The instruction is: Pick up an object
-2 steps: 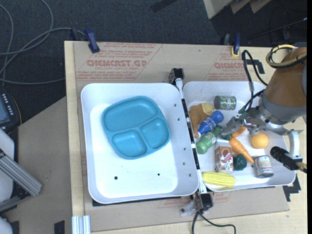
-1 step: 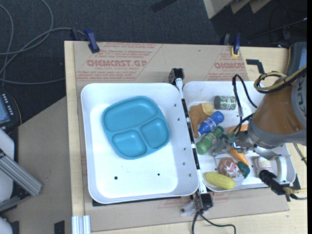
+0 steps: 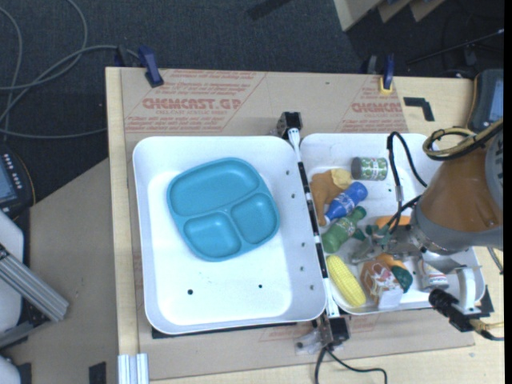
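Note:
The right bin (image 3: pixel 320 144) holds a heap of small items. A green-and-white can (image 3: pixel 370 167) lies at the back, with a blue bottle (image 3: pixel 346 201) and a green bottle (image 3: pixel 342 230) in front of it. A yellow corn cob (image 3: pixel 346 283) lies at the near left, next to a red and white packet (image 3: pixel 384 283). A brown piece (image 3: pixel 323 187) rests against the left wall. My gripper (image 3: pixel 376 249) is low in the bin, among the items just right of the green bottle and above the packet. The arm (image 3: pixel 460 194) with its orange band covers the bin's right part.
The left bin (image 3: pixel 160 238) holds a blue divided plate (image 3: pixel 224 208) at its back half. A black clip (image 3: pixel 290 122) sits where the bins meet at the back. Black cables (image 3: pixel 400 162) loop over the right bin's far side.

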You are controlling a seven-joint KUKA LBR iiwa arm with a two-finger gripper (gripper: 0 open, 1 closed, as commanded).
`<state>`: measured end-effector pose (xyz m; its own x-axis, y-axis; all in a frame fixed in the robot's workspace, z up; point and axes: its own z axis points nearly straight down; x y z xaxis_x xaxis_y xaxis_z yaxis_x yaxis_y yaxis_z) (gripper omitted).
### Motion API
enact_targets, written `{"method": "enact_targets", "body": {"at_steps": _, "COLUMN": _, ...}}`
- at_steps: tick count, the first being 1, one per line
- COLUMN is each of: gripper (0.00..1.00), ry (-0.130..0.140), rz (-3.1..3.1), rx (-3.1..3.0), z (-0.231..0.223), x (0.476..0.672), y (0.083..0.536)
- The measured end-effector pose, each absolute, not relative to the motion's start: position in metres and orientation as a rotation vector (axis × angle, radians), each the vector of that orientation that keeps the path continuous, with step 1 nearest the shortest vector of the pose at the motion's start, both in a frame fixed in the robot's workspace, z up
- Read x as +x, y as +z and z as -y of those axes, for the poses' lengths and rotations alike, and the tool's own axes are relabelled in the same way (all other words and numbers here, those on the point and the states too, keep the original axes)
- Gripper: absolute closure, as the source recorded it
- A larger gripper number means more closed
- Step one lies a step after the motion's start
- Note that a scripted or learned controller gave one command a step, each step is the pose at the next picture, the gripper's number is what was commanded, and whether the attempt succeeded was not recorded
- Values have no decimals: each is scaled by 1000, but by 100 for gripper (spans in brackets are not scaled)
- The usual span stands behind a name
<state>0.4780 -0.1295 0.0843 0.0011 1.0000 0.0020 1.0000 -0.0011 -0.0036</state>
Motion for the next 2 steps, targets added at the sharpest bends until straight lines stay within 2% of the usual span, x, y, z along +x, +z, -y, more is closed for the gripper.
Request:
{"method": "enact_targets", "body": {"at_steps": 1, "gripper": 100, "ry": -1, "rz": 2219, "rx": -2223, "z": 129, "x": 479, "y": 94}}
{"method": "enact_targets", "body": {"at_steps": 2, "gripper": 100, "ry": -16, "rz": 2240, "rx": -2214, "z": 45, "x": 521, "y": 190}}
